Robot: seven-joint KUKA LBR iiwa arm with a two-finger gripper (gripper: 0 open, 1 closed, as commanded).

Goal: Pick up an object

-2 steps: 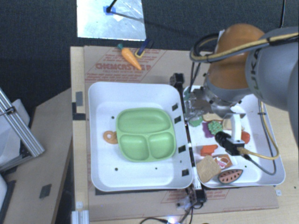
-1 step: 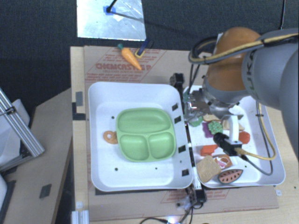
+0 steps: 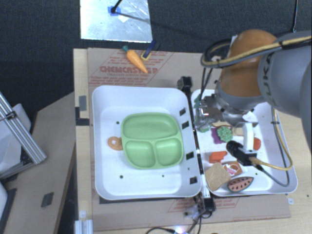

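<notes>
Toy grapes [image 3: 224, 132] look like the likeliest pick: right of frame centre, upper-left part of the right bin [image 3: 267, 125], just beside the gripper [image 3: 204, 113]. Target is my guess, the task names none.

- Gripper sits low at the bin's left wall, by the divider between the bins. The arm body covers it from above, so I can't tell if it is released or clenched. Nothing visibly grasped.
- Other loose items in the same bin, lower part: orange piece [image 3: 218, 156], bread slice [image 3: 217, 175], watermelon slice [image 3: 240, 184]. They are crowded and some touch, so a clean single grasp looks tight.
- Left bin [image 3: 105, 130]: green divided plate [image 3: 151, 140] in the middle, flat, compartments bare. Probably a drop spot. Small orange ring [image 3: 115, 143] just beside its left edge.
- Toy carrot [image 3: 136, 61] lies outside both bins, on the printed cardboard sheet [image 3: 163, 65] under them, upper centre.

Surface and room: tan bench [image 3: 53, 126], dark carpet [image 3: 29, 33] around it. Shiny metal sheet [image 3: 117, 13] on the floor at top. Aluminium framing [image 3: 17, 128] at the left edge.
</notes>
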